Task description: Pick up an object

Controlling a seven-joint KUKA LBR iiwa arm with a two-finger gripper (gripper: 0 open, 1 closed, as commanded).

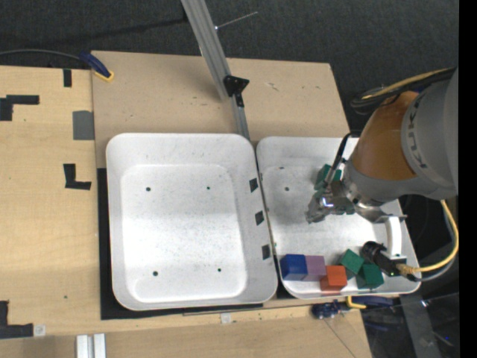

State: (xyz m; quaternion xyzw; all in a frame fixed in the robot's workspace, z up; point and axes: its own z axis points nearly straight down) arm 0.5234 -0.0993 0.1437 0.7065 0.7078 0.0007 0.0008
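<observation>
A pale wooden surface point(164, 103) carries two shallow white bins side by side, with dark floor beyond its far edge. In the right bin point(287, 162), a cluster of small blocks lies along the near wall. From left to right they are a blue block point(294, 265), a purple block point(316, 265) touching it, and an orange block point(335, 277) just beside and slightly nearer. A green block point(352, 259) and a second green block point(370, 276) sit at the right end.

The gripper point(318, 209) hangs over the middle of the same bin, apart from the cluster and farther from the near wall. Whether it is open or closed cannot be told, and nothing can be seen in its hold. The grey and orange arm point(387, 155) reaches in over the bin's right side.

The left bin point(179, 222) sits against the right one. A metal rail point(205, 28) slants across the surface from the far side toward the bins. Black tape marks point(71, 176) dot the surface at the left.
</observation>
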